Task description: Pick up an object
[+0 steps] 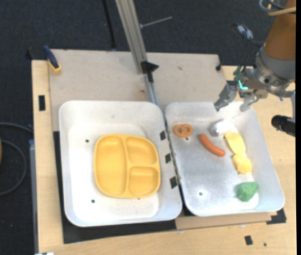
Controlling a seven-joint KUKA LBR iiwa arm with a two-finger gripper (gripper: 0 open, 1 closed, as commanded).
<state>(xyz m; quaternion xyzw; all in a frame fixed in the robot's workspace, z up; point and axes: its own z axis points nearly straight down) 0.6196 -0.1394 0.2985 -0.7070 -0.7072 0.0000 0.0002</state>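
- From my seat, the left bin carries a yellow divided tray, smooth moulded plastic with three rounded compartments, lying flat near the middle.
- The right bin has a matte, faintly speckled white floor and holds all the loose pieces.
- Near its left wall I see a small brown pretzel, knotted and glossy.
- Just right of it lies an orange-red sausage, a short smooth cylinder set at a slant.
- Further right sit a pale yellow block and, touching it below, a deeper yellow lumpy piece.
- Toward the near right corner rests a green broccoli-like lump, knobbly all over.
- The gripper hangs above the bin's far right edge, fingers spread apart, nothing between them.
- I judge the pick not yet made: every object lies on the bin floor, so descent, closing and lift all remain.
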